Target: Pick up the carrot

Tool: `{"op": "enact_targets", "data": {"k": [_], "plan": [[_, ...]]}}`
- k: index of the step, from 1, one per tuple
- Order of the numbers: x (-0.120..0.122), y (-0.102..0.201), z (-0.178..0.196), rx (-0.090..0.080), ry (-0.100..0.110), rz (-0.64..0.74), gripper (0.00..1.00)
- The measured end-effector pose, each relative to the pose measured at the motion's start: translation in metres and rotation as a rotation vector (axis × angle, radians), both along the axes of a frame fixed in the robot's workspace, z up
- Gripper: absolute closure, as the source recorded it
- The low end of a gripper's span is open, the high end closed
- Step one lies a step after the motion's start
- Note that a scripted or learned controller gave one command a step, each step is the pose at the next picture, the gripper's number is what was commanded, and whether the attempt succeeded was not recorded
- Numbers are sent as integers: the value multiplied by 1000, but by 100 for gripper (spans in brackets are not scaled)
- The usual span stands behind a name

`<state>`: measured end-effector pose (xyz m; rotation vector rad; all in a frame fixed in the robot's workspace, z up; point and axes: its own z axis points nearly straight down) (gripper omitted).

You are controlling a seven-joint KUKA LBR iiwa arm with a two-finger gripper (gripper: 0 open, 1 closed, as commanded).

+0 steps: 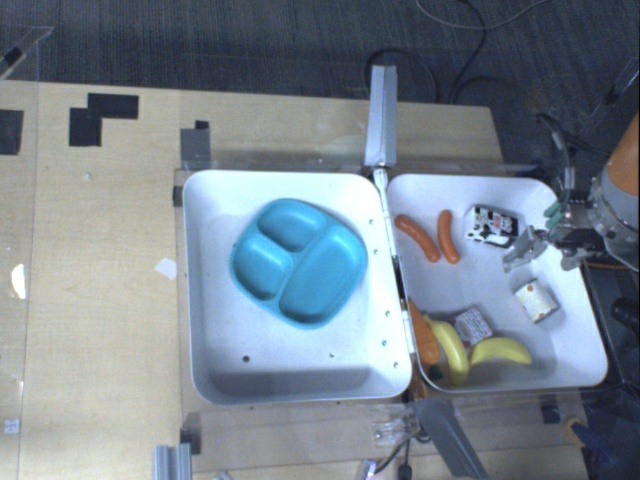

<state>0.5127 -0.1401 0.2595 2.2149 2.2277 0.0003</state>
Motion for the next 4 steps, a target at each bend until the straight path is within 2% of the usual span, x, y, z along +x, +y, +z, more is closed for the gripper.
{"op": "enact_targets", "data": {"k": [1,2,3,4], "plan": [[-14,54,-105,0,0,112,0],[37,45,-171,0,-9,26,0],[75,50,-171,-4,-12,418,0],[29,26,-117,-1,-3,381,0]]}}
